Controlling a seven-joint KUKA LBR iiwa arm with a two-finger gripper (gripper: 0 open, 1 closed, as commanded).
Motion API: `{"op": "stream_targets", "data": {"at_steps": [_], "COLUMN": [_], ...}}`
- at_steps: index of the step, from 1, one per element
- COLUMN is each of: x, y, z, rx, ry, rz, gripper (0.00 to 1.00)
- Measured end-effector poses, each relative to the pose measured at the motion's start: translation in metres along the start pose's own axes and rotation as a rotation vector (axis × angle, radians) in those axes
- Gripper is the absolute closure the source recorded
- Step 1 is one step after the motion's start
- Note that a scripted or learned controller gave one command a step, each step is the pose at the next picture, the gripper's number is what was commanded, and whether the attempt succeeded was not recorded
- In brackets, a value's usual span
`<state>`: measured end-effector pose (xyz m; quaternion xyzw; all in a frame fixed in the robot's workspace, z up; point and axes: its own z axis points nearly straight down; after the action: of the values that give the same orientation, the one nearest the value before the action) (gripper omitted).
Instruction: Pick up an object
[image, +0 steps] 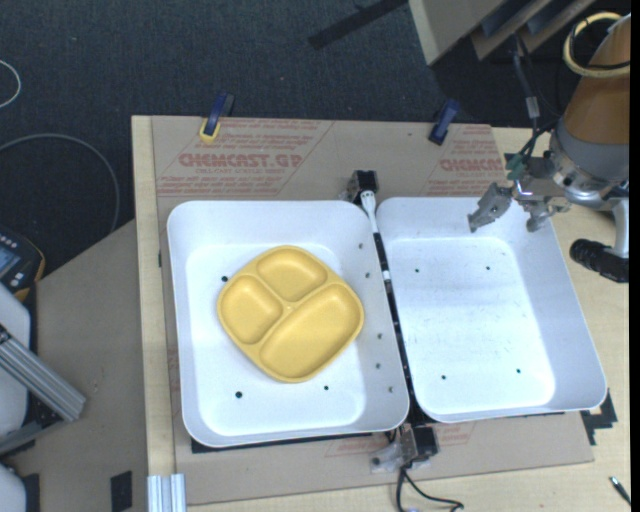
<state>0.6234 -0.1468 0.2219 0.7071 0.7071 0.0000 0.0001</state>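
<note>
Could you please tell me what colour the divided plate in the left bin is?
The divided plate is plain yellow, clearest in the camera view.

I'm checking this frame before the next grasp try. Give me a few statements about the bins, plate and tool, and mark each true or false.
1. The yellow divided plate lies in the left bin. True.
2. The plate has three compartments. True.
3. The tool holds the plate. False: it hangs over the right bin's far edge, apart from the plate.
4. The plate stands on its rim. False: it lies flat.
</note>
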Motion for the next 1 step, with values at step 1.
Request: {"op": "stream_targets", "data": {"at_steps": [1], "x": [0.0659], "y": [-0.0596], "z": [-0.1385], "rx": [-0.015], "ry": [0.001], "rz": [-0.008], "gripper": [0.0]}}
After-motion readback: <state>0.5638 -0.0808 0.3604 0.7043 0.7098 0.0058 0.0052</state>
